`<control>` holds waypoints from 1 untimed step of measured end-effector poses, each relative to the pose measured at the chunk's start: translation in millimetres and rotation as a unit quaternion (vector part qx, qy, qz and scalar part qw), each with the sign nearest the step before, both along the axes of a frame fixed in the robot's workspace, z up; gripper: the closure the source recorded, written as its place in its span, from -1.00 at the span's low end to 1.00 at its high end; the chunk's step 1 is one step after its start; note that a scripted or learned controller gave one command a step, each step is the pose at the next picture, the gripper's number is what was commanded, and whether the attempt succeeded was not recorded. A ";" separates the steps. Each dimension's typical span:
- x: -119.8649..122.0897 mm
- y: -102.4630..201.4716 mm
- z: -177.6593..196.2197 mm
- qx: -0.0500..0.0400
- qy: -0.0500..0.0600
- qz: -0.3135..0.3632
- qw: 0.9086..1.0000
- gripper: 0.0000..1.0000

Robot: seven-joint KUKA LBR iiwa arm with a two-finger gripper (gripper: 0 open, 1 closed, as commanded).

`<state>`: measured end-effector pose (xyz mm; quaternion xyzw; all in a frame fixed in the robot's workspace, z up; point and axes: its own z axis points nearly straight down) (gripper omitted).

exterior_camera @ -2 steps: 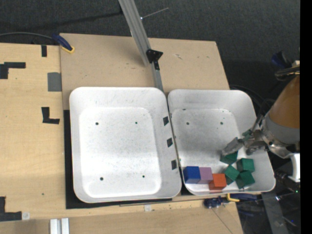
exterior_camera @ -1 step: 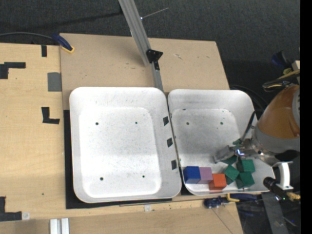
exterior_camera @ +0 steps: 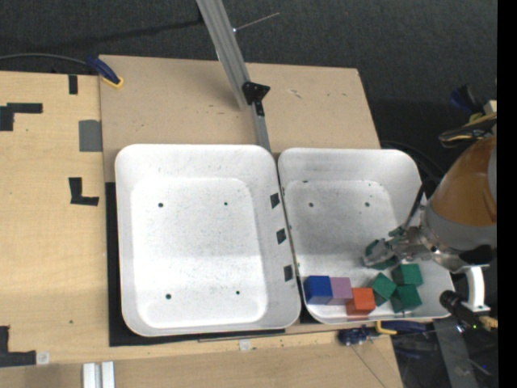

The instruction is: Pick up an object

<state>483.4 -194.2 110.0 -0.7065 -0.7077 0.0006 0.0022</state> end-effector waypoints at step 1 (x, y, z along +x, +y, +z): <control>0.8 8.9 54.5 -0.001 -0.001 0.000 1.000 1.00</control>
